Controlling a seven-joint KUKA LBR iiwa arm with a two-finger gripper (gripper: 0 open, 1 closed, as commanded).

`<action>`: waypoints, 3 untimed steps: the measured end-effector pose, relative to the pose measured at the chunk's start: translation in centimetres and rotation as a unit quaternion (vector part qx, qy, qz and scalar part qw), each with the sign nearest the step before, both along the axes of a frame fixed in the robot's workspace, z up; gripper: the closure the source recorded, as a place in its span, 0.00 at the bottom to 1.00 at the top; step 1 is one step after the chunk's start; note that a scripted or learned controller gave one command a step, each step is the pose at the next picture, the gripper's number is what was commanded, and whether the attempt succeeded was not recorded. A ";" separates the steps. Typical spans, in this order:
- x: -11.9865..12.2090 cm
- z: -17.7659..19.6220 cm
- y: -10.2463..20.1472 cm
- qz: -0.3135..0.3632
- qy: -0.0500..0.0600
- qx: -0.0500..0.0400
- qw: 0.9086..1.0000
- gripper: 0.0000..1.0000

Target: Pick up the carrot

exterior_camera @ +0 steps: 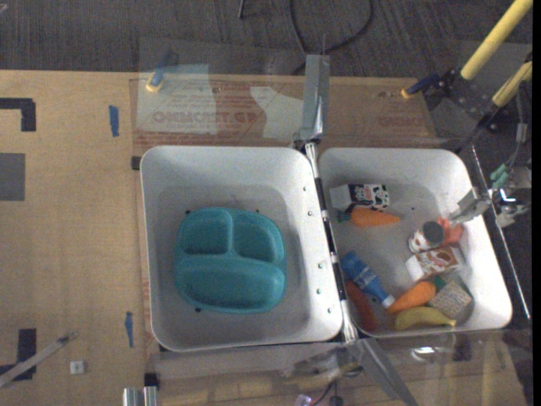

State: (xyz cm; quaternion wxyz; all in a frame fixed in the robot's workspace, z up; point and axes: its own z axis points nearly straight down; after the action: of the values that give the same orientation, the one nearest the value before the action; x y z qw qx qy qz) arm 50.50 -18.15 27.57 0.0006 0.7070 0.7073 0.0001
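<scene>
Two orange carrot-like pieces are lying in the right bin (pixel 482 180): one carrot (pixel 376 219) is sitting just below the small milk carton (pixel 362 195), another carrot (pixel 412 296) is resting near the banana (pixel 423 318) — well apart from each other. The hand (pixel 494 200) is hovering at that bin's right edge, and I cannot tell how it is set. I am judging the upper piece the easier target, since it is lying less crowded — approaching from above, across its narrow width.

overhead slanted view of both bins (pixel 161 176)
</scene>
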 end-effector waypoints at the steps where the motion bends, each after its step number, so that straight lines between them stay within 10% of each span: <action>1: 6.1 -6.7 4.2 0.122 0.001 0.001 0.993 0.00; 2: 10.8 -16.2 7.3 0.034 -0.016 -0.003 0.999 0.00; 3: 10.4 -17.0 7.5 0.031 -0.019 -0.002 0.999 0.00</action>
State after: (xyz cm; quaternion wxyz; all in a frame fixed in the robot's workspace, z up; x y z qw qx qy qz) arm 60.88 -10.67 10.58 0.0156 0.6846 0.7286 0.0125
